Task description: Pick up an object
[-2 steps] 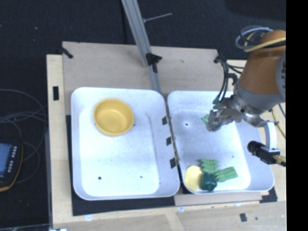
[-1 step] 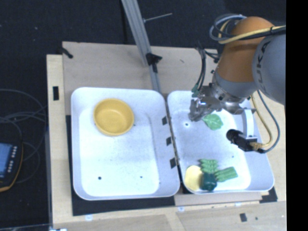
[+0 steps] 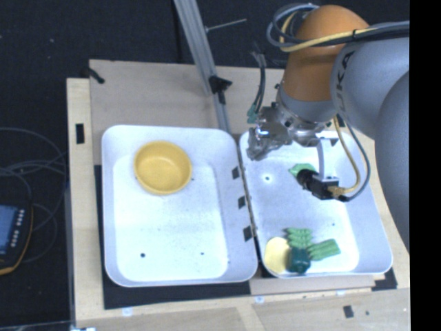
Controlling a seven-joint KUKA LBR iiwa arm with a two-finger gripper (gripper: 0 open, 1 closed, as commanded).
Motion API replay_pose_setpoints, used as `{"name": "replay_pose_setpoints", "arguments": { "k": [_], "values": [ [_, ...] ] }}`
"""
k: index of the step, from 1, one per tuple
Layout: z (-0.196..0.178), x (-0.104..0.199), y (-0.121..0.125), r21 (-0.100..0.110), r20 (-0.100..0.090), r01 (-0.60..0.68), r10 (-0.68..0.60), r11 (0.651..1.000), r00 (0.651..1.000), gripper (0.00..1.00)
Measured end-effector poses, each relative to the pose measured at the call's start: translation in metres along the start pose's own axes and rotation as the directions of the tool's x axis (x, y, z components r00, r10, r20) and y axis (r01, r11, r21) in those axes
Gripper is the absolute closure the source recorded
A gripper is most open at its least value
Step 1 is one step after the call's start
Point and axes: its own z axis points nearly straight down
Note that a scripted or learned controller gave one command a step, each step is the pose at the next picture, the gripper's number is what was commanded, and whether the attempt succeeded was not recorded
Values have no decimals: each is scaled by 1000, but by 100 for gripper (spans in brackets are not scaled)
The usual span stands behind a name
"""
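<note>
Camera view, biggest first: the grey arm (image 3: 372,109) comes in from your right and bends down over the far end of the right bin (image 3: 365,247), orange band above the wrist. That posture makes sense for a top-down reach into the bin. The left bin (image 3: 172,254) sits flush against it, with the shared edge between them.

Gripper (image 3: 260,145) is low at the right bin's far-left corner, close to the divider. I can't tell its opening from this angle, and you can't confirm anything is in it. Treat it as no grasp.

Yellow bowl (image 3: 162,167) sits upright in the left bin's far half, well apart from the gripper.

Pick candidates are clustered at the right bin's near wall: a green toy (image 3: 318,247) lying flat, touching a pale yellow piece (image 3: 275,254) and a dark teal piece (image 3: 299,260). Probably pushed there, so expect a crowded grasp. A small green scrap (image 3: 300,169) lies nearer the gripper, partly behind a cable (image 3: 324,185).
</note>
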Motion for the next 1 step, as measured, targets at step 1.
{"name": "replay_pose_setpoints", "arguments": {
  "k": [1],
  "values": [
    [18, 37, 25, 2, 1, -3, 3, 1000, 1000, 100]
  ]
}}
